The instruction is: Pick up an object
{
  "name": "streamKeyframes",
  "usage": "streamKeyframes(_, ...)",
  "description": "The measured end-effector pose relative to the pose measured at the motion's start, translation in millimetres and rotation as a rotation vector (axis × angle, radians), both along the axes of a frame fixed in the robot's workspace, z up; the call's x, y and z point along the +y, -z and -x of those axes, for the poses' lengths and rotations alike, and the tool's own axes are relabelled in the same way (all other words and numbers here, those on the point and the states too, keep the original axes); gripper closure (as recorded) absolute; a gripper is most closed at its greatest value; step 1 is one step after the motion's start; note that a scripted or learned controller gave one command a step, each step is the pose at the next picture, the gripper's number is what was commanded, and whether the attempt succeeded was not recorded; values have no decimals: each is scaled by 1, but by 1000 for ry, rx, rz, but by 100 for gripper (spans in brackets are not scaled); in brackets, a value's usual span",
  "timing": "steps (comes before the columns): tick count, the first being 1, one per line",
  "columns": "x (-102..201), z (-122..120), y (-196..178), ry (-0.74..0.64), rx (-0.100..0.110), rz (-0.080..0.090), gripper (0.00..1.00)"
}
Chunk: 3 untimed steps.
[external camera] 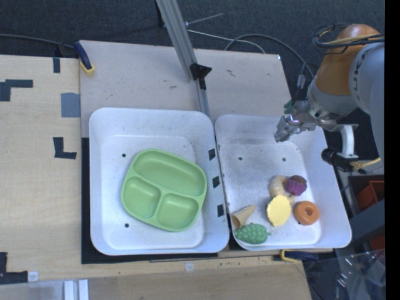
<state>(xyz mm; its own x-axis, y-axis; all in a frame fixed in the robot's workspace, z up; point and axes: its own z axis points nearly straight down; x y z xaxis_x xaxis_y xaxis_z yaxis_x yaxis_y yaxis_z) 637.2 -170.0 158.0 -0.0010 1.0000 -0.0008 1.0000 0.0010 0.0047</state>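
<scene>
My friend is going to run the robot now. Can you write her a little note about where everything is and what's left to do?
Gripper: above the far end of the right bin, holding nothing.
Toys, all at the near end of the right bin: purple toy, yellow toy, orange ring, cone, green bumpy toy.
Left bin: green divided tray.
Done: nothing picked up yet.
Left: move the gripper to a toy, grasp and lift it.

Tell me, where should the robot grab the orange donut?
Probably across the outer rim of the orange donut, coming straight down. It lies flat in the right bin, with the yellow toy crowding its left, so close along the freer direction.
</scene>
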Motion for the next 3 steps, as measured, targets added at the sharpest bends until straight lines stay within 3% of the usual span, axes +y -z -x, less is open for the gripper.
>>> streamKeyframes(2, -3, -2, -76, -1, 2, -1, 100)
streamKeyframes(3, 48, 20, -84, -5, 5, -3, 100)
